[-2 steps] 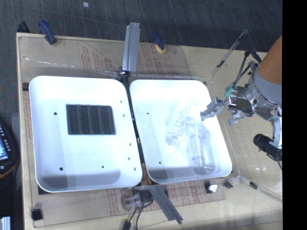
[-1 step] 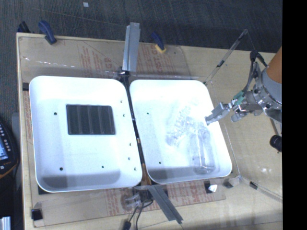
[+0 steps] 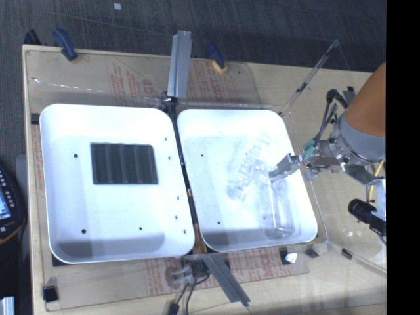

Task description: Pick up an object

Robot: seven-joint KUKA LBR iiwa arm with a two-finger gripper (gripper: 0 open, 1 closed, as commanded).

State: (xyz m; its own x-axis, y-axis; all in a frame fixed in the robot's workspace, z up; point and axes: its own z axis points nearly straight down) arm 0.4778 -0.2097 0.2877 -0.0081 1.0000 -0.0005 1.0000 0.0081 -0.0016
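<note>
— Where are you right now?

— I reach in from the right side. My gripper (image 3: 283, 169) sits over the right bin (image 3: 197, 235), close to its right wall, with the orange band of my arm (image 3: 371, 107) up at the frame's edge.

— Are your fingers open or shut?

— I cannot tell. The tip looks like one small grey shape from up here, and I see no gap and no object between the fingers.

— What lies in that bin?

— Two clear plastic things, both hard to make out against the white. A crinkled clear tray (image 3: 248, 169) lies in the middle of the bin, just to the left of my gripper. A clear tube (image 3: 278, 209) lies below my gripper, running toward the bin's near right corner. Whether my tip touches either one, I cannot say.

— And the other bin?

— The left bin (image 3: 49, 176) holds a dark ribbed rectangle (image 3: 124, 163), flat, a little above its centre. It is well apart from me.

— Anything around the bins?

— A grey metal bar (image 3: 178, 64) stands upright between the bins at the far edge, with blue clamps (image 3: 64, 44) along the bench's far side.
</note>
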